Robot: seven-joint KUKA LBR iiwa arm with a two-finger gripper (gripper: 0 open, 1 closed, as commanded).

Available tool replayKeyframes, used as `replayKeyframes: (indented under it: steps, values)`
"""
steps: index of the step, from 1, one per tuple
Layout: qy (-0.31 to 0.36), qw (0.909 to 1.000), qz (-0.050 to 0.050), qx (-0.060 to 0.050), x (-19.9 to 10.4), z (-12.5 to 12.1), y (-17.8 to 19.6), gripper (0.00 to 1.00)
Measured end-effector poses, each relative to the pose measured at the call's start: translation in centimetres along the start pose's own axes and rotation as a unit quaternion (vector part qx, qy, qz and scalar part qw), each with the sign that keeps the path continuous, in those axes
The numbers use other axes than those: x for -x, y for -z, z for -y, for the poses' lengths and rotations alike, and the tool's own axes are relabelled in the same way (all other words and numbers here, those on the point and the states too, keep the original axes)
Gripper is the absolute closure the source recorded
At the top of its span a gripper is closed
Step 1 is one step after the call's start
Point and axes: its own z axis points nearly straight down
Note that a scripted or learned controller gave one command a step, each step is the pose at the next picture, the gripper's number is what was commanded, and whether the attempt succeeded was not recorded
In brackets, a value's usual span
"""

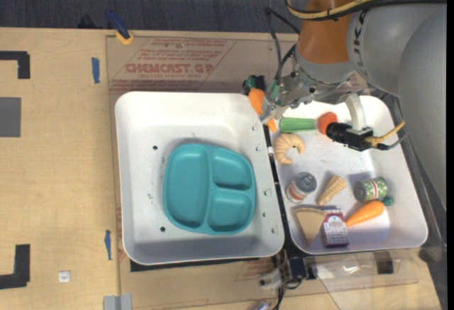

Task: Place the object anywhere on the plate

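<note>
Plate (209,188), teal, lies in the left bin (135,159); right bin (408,213) holds croissant (289,146), carrot (366,213), can (371,188). Gripper (273,104): cannot tell its state.

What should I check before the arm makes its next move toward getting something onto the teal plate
1. Plate sits flat in the left bin, compartments bare: ok.
2. Gripper position: over the near-left corner of the right bin, beside the bins' shared rim: ok.
3. Object between the fingers: an orange piece lies at the gripper, but a grasp is not visible: cannot tell.
4. Finger opening: cannot tell.
5. Path to the plate: the bins' rims lie between; lift height unreadable: cannot tell.
6. Nearby items that could snag: croissant and green stick lie close below the gripper: not ok.
</note>
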Motion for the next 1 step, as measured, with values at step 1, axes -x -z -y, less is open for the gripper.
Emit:
replayKeyframes:
  steps: [1]
  values:
    - [-0.036, 0.9993, -0.003, -0.002, -8.88, 3.23, -0.15, 1.0]
